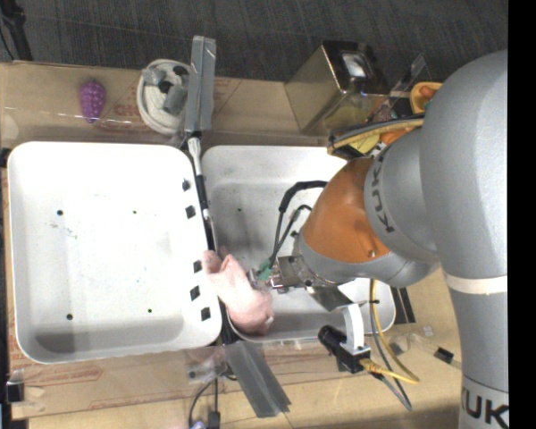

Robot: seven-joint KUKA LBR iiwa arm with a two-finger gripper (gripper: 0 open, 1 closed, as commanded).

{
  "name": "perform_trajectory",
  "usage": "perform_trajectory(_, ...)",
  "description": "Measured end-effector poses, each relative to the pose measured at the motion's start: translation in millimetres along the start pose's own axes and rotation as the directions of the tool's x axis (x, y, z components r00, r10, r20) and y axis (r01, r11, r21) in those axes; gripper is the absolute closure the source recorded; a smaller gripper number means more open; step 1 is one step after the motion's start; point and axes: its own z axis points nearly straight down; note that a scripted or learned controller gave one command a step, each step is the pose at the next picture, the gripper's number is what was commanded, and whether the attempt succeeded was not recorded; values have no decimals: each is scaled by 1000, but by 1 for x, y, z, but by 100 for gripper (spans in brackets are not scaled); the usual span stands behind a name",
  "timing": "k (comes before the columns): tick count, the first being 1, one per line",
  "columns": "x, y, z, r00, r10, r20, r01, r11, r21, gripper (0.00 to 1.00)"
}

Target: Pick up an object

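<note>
A soft pink object [239, 293] lies in the right bin [250, 177], against its left wall near the front corner. The gripper [272, 277] sits just right of the pink object, low in the bin, under the arm's orange band [339, 226]. The arm's grey body covers most of the right bin's right half. The gripper's tip touches or nearly touches the pink object's right side; the arm hides the contact.
The left bin [98, 239] is a shallow white tray. Behind the bins lie a purple object [92, 98], a white roll [163, 95] and a brown box [339, 83]. A metal bar [199, 88] runs along the divider between bins. Cables hang at the front right.
</note>
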Motion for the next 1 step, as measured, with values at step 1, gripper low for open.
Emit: perform_trajectory(1, 0, 0, 0, 1000, 0, 0, 0, 1000, 0, 0)
